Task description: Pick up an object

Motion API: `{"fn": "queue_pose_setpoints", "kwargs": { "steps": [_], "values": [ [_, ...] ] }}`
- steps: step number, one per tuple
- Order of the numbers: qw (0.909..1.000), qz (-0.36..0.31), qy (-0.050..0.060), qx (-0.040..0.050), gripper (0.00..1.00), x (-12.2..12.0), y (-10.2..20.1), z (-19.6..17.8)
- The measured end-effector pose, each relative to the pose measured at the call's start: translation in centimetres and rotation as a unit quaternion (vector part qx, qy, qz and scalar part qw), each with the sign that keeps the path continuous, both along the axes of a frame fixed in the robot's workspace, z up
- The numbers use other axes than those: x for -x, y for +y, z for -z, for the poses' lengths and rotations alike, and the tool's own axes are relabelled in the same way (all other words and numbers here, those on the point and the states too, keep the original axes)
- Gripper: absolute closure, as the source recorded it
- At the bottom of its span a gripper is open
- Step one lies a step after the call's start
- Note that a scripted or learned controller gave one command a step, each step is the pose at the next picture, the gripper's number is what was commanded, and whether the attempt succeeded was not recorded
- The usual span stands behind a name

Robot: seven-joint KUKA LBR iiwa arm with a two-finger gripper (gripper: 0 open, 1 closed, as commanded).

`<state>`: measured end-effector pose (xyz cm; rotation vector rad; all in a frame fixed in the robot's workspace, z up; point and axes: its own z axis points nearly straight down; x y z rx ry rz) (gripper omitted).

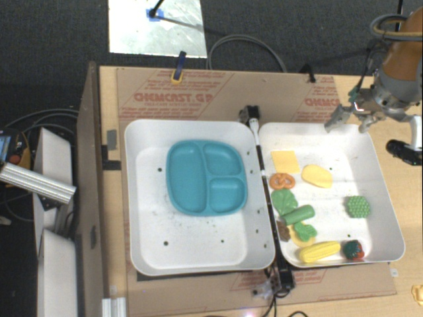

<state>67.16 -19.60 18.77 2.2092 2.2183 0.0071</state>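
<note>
My gripper (348, 121) hangs open over the back right edge of the right bin (383, 177), with nothing between its fingers. Below it in that bin lie a yellow cheese square (285, 160), an orange pretzel (282, 180), a pale yellow lemon-like piece (317, 176) and a green knobbly ball (358, 207). Toward the front are a green leafy piece (283, 200), a green pickle (299, 214), a yellow corn cob (319, 250) and a small red berry (352, 249). The gripper stands well apart from all of them.
The left bin (149, 243) holds a teal divided plate (206, 177). A raised divider with a black clamp (252, 115) separates the bins. A sheet of foil (156, 18) lies on the floor beyond the bench.
</note>
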Motion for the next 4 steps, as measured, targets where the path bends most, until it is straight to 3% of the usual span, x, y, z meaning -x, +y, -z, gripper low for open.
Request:
{"fn": "queue_pose_setpoints", "kwargs": {
  "steps": [1, 2, 3, 4],
  "values": [
    [1.0, 0.002, 0.008, -0.0032, 0.0, 4.4, 1.7, 8.5],
    [1.0, -0.003, 0.003, -0.0028, 0.0, 0.1, 5.6, 10.3],
    [1.0, 0.002, 0.003, -0.0009, 0.0, 0.2, -0.1, 10.2],
    [1.0, -0.001, 0.001, -0.0005, 1.0, 0.1, 0.1, 9.0]
  ]
}}
